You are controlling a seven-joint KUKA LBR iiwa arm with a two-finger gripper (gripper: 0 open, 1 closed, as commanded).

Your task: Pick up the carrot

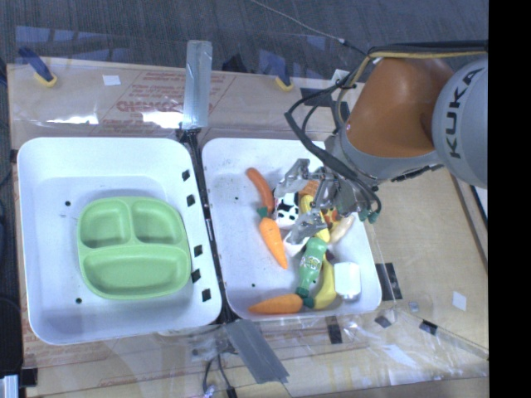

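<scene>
Three orange carrots lie in the right bin point(228, 222). One carrot point(260, 187) lies slanted near the bin's middle top, a second carrot point(274, 242) with a green stem end lies just below it, and a third carrot point(276, 305) rests along the front wall. My gripper point(311, 201) hangs low over the pile of toys at the bin's right side, just right of the upper two carrots. No carrot shows in its grasp. The wrist covers part of the pile beneath it.
Beside the gripper sit a black-and-white spotted toy point(287, 214), a green bottle point(312, 264), a yellow banana point(327, 285) and a white block point(347, 279). The left bin point(33, 222) holds a green divided plate point(133, 247). A raised divider point(203, 222) separates the bins.
</scene>
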